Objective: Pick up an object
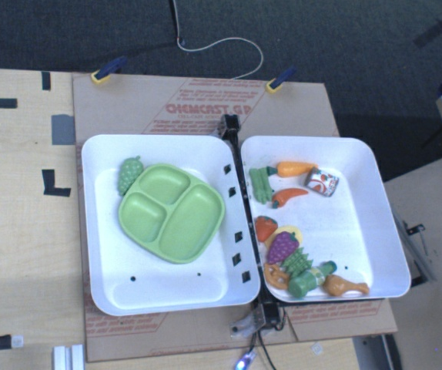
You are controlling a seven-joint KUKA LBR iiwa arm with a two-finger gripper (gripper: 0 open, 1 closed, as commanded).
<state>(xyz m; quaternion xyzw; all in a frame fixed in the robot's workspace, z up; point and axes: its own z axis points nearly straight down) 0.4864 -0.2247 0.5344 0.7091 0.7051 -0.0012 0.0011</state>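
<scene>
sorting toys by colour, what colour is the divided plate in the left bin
Light green, seen plainly in the camera view: the divided plate.

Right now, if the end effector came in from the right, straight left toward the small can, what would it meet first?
If low, the right bin's wall first; above that, the way looks free up to the small can. Height is unclear here.

One fixed overhead view, slanted down on both bins [98, 206]
</scene>
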